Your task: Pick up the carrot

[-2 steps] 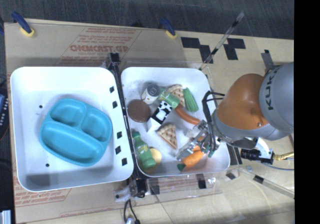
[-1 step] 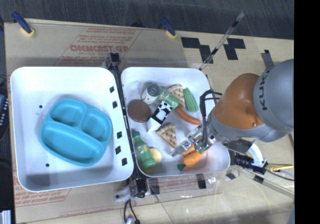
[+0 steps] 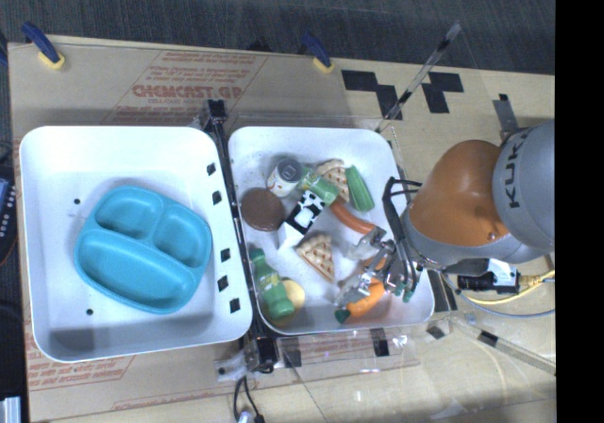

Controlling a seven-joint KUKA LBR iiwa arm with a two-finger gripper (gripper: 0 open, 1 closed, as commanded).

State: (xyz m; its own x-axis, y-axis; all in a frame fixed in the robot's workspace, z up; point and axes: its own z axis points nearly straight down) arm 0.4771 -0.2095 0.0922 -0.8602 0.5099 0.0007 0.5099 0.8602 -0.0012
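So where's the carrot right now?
The carrot lies in the right bin's near right corner, under the gripper, just right of the waffle.

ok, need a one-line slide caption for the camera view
KUKA gripper down in the right bin over the carrot, amid toy food; blue divided plate sits in the left bin.

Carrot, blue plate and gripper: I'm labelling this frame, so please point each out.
carrot [image 3: 370, 296]: camera view, on its orange body.
blue plate [image 3: 142, 246]: camera view, on the ridge between compartments.
gripper [image 3: 373, 270]: camera view, midway between its fingertips.
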